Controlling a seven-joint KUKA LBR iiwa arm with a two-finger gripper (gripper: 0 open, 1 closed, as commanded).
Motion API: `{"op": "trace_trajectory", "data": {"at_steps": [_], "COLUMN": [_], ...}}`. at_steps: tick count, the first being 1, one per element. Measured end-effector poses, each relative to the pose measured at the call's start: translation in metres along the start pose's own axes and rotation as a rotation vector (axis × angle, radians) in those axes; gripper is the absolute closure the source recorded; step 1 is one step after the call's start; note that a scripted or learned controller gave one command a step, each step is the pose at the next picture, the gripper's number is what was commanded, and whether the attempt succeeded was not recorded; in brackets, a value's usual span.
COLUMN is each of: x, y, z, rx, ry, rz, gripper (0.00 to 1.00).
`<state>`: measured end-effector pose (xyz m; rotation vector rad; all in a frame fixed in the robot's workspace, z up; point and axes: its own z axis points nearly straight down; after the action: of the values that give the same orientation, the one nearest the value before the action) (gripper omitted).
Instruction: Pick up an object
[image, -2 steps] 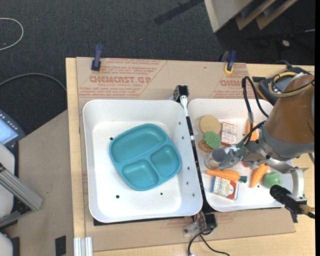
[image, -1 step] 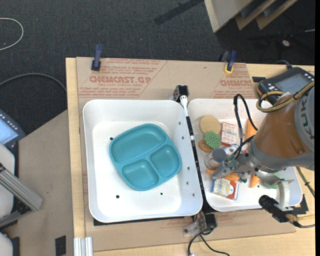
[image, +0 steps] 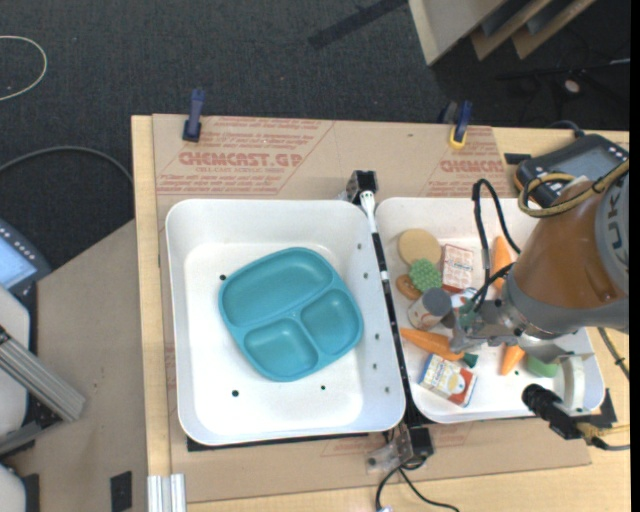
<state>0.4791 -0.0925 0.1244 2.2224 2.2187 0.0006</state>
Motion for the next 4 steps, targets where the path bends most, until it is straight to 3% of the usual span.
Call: {"op": "trace_trajectory", "data": {"at_steps": [1,3,4], "x": [-0.141,-0.035,0.043], "y": [0.007,0.002,0.001], "z": [-0.027,-0.168,-0.174], "rx": [-0.004,-0.008,-0.001], "ry": [-0.01,0.0,0.002], "rz": [0.011,-0.009,-0.011], "gripper": [1.0,1.0,1.0]}}
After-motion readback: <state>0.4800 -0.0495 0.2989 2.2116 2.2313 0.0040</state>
